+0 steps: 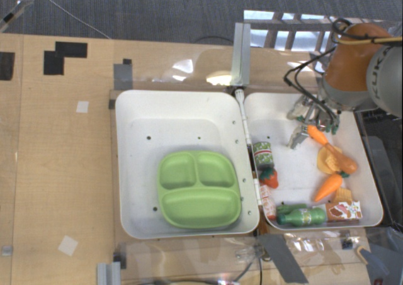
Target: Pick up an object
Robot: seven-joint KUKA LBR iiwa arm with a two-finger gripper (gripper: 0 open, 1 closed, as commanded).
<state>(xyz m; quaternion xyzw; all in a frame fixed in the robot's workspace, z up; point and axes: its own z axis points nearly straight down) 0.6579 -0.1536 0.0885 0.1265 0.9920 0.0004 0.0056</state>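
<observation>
End effector [306, 128] over right bin [371, 211], fingers apart, holding nothing. Nearest carrot [317, 135] lies just beside it. Advice: centre over carrot, descend straight, close across its narrow width.

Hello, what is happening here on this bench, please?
A grey robot arm with an orange band reaches into the right white bin, its two-finger gripper low over an orange toy carrot. Nothing is visibly lifted yet. The left white bin holds a green divided plastic plate.
</observation>
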